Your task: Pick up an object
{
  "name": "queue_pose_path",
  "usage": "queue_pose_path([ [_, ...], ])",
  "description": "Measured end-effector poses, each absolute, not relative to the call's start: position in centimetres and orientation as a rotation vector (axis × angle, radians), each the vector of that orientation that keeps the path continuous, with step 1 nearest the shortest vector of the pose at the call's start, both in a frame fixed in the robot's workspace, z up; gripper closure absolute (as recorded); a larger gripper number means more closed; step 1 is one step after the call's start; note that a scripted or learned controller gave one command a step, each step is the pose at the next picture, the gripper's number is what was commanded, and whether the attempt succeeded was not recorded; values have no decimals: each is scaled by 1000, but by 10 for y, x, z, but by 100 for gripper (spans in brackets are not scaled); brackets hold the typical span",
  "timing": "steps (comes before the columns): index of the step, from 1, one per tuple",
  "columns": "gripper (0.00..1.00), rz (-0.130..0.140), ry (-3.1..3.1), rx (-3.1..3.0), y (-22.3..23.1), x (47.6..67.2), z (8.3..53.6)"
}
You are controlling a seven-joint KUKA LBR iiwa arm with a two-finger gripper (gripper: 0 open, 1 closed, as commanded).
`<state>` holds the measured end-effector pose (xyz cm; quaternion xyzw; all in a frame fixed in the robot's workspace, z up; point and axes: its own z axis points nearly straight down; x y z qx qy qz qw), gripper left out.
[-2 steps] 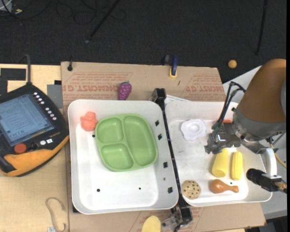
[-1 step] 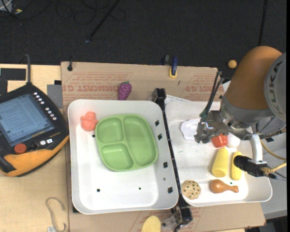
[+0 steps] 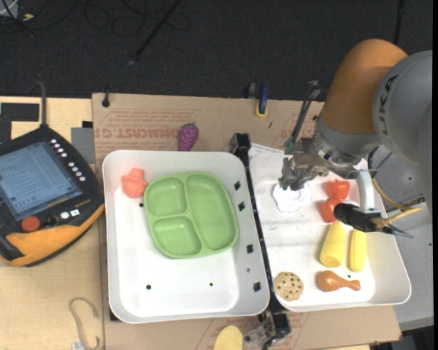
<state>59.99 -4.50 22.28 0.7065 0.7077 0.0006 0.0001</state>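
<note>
Seemingly at the approach stage: gripper lowered over the white object in the right bin.

Nothing appears lifted yet. Whether the fingers are spread or closed cannot be told from this angle, so no grasp can be confirmed. Relative to the white object: two red pieces lie just to its right, the yellow corn cob further toward the bin's near edge, with the cookie and drumstick beyond that. By my judgement, closing, lifting and clearing the bin all remain.
</note>
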Motion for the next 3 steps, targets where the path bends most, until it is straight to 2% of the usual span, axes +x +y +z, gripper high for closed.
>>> queue_pose_path([
  [2, 100, 1, 2222, 2222, -37, 607, 238],
  [3, 100, -4, 2222, 2223, -41, 612, 228],
])
